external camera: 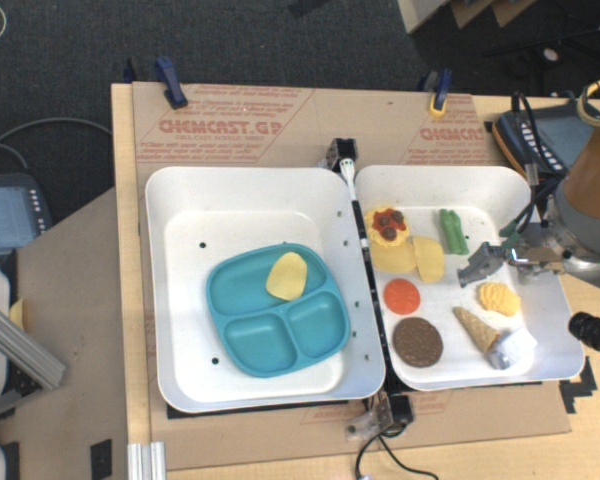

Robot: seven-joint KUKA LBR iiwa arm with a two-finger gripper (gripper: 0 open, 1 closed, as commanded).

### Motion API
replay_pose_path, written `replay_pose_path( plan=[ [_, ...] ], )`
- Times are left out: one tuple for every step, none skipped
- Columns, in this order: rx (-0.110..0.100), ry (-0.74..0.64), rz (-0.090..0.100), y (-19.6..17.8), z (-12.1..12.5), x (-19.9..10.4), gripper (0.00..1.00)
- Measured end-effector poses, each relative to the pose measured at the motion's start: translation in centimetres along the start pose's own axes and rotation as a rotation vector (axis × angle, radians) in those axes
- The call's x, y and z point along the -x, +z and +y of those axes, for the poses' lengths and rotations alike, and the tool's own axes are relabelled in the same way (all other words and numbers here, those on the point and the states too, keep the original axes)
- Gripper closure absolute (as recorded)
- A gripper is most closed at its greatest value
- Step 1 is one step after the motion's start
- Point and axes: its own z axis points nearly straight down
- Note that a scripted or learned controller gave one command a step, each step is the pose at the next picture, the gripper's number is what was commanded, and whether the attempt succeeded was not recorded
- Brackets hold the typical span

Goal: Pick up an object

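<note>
A grey arm reaches into the right-hand bin [540, 358], its gripper [483, 264] spread open and empty above toy food. Nearest, just below the fingers, lies a ridged yellow piece [499, 298], the likeliest target; a clean pick probably means dropping straight down, jaws astride it. The ice-cream cone [485, 330] crowds its lower side. In the left bin [170, 268], a teal divided plate [280, 323] holds a yellow chip [287, 275]. A green pepper [451, 231] sits further back.

Both white bins [170, 268] are seen as smooth, glossy plastic. The teal divided tray [278, 313] is seen as matt plastic. The tabletop [280, 123] is covered with printed brown cardboard. Tool [477, 265] is seen as dull grey metal.
</note>
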Motion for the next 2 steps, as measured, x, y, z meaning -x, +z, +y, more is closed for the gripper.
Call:
replay_pose_path(
  plan=[
    [-0.010, 0.004, 0.002, 11.2, -1.2, 2.5, 0.00],
    [0.006, 0.003, -0.005, 5.4, 0.6, 7.1, 0.00]
  ],
)
